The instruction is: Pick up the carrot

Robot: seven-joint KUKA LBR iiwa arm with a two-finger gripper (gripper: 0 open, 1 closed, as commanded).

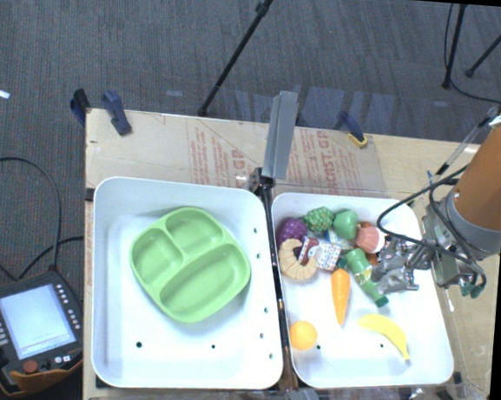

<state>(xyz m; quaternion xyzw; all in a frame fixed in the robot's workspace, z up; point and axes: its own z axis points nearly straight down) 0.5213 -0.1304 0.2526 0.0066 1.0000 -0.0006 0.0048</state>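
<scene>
The orange carrot (340,296) lies in the right bin (428,363), near its middle, with the thick end toward the back and the tip toward the front. My gripper (396,273) hangs over the right part of that bin, to the right of the carrot and slightly behind it, apart from it. A green toy piece (366,279) lies between the gripper and the carrot's top end. Nothing is seen held in the gripper.
Behind the carrot, toy foods crowd together: purple grapes (291,231), broccoli (319,219), green apple (346,222), red apple (368,238), a ring pastry (297,261). An orange (303,334) and banana (386,333) lie in front. The left bin (102,347) holds a green divided plate (191,264).
</scene>
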